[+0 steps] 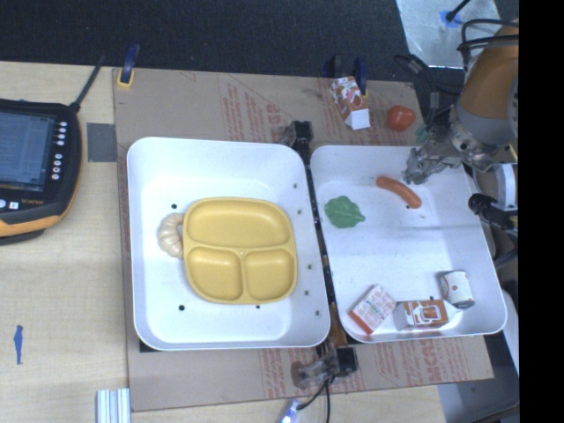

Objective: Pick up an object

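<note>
The gripper [421, 167] hangs over the far right corner of the right bin [397, 254], just beside the sausage [399, 192], which lies on the bin floor, not between the fingers; whether the gripper is open or closed cannot be told. A green leaf [344, 211] sits left of the sausage. Near the front edge lie a small packet [373, 309], a carton [425, 315] and a small white cup [456, 288]. The left bin [159, 236] holds a yellow divided tray [239, 249] with a pale pastry [169, 233] touching its left side. Behind the bins stand a little box [350, 100] and a tomato [401, 117].
</note>
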Robot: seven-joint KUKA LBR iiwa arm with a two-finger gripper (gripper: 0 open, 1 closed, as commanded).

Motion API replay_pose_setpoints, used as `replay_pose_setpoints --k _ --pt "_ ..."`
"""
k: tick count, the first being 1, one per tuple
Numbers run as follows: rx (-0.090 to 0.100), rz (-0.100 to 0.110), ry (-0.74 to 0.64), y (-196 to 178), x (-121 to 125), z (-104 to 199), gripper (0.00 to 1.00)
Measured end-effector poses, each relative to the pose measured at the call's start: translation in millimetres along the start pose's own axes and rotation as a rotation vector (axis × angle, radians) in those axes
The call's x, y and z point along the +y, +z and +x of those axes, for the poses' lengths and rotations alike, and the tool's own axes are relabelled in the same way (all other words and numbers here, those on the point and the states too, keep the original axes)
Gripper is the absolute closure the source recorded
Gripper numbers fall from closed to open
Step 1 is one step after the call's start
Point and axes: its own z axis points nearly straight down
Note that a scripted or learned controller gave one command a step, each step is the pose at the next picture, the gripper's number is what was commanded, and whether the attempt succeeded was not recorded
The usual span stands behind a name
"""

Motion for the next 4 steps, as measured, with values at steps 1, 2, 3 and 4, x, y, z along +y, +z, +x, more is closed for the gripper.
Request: replay_pose_setpoints --k 1,2,3,4 --pt "0.0 0.0 0.0 0.1 -0.1 0.1 0.0" --pt "0.0 0.0 0.003 44.6 -0.2 -2.9 0.0" --pt "0.001 0.0 0.003 50.8 -0.1 2.4 0.0" --pt "0.0 -0.004 0.006 49.4 0.4 -10.4 0.0"
